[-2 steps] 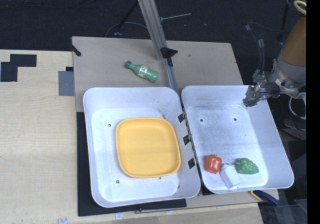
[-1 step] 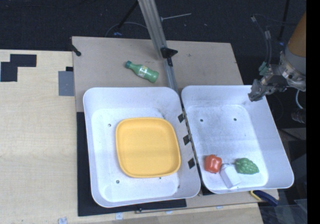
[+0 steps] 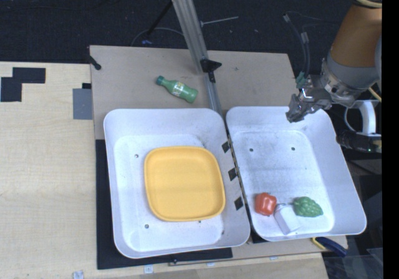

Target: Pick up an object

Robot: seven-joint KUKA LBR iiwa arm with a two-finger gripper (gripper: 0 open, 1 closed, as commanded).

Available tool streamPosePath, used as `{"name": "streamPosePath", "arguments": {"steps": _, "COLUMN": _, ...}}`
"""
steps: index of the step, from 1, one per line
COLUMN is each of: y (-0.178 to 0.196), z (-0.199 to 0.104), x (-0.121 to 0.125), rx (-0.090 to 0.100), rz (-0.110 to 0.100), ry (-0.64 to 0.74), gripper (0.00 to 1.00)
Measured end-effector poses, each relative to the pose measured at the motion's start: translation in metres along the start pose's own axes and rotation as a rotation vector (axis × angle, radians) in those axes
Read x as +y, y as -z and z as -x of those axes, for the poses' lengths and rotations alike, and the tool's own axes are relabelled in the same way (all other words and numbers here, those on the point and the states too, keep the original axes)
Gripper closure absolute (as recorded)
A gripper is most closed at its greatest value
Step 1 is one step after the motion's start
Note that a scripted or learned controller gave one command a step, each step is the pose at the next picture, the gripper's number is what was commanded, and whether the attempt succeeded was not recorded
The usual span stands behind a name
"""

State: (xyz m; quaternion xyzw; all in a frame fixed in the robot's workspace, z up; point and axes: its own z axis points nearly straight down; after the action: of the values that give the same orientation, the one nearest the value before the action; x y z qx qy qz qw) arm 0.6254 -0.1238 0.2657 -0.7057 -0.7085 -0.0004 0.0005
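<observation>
In the right bin (image 3: 293, 165), near its front edge, lie a red pepper-like object (image 3: 265, 203), a small white block (image 3: 286, 218) and a green bumpy object (image 3: 307, 207). A yellow square plate (image 3: 184, 182) lies in the left bin (image 3: 124, 146). My gripper (image 3: 298, 111) hangs over the right bin's back edge, far from all of these objects, with nothing visible in it.
A green bottle (image 3: 177, 88) lies on the bench behind the left bin. A slanted aluminium rail (image 3: 194, 28) rises behind the gap between the two bins. Cables and a white mug-like shape (image 3: 366, 118) sit at the right, by the arm.
</observation>
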Motion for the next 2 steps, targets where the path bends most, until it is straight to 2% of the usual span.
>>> {"name": "streamPosePath", "arguments": {"steps": 1, "y": 0.000, "z": -0.052, "x": 0.005, "rx": -0.001, "rz": 0.000, "ry": -0.001, "gripper": 1.00}}
{"name": "streamPosePath", "arguments": {"steps": 2, "y": -0.011, "z": -0.092, "x": 0.011, "rx": -0.001, "rz": -0.001, "ry": -0.002, "gripper": 1.00}}
